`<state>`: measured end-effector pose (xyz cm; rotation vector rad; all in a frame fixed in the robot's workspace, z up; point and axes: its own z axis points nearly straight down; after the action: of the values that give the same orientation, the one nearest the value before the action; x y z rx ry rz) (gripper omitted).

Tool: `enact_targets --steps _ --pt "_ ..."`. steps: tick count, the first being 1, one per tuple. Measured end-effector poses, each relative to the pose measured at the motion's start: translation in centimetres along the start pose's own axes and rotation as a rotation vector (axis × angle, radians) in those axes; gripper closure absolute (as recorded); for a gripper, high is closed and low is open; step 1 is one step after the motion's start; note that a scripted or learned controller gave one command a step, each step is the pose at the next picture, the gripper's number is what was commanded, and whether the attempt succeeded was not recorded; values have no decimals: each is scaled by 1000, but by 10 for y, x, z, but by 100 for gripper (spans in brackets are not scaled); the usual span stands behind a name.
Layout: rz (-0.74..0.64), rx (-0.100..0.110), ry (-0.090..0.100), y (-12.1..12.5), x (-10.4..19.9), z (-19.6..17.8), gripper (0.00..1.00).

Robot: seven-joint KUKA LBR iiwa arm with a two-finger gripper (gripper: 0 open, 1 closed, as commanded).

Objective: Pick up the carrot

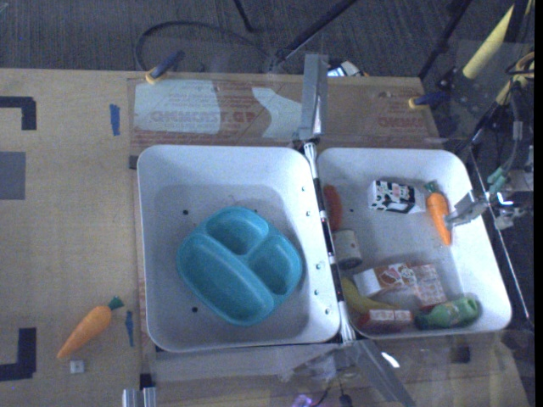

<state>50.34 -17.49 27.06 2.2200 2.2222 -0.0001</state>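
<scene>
The gripper sits at the right bin's right wall, and whether it is open or closed I cannot tell. The carrot lies just left of it, seemingly touching. Further left lies a milk carton. A second carrot lies far left on the bench, past the bin holding a blue tray

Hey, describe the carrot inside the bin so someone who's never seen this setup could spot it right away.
Look at the right-hand white bin, along its right wall near the far corner. The carrot lies there, slim and orange with a green top, just right of a black-and-white carton and next to the gripper. A second carrot lies outside the bins, on the bench at lower left.
</scene>
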Motion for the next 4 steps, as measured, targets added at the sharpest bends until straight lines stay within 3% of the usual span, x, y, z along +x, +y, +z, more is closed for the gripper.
enact_targets --steps 1,2,3,4 --pt "-83 1 1 39 -4 49 0" --pt "-119 3 11 93 -39 169 0" --pt "-87 -4 -1 90 -16 99 0" --pt "-38 -27 -4 118 -31 158 0"
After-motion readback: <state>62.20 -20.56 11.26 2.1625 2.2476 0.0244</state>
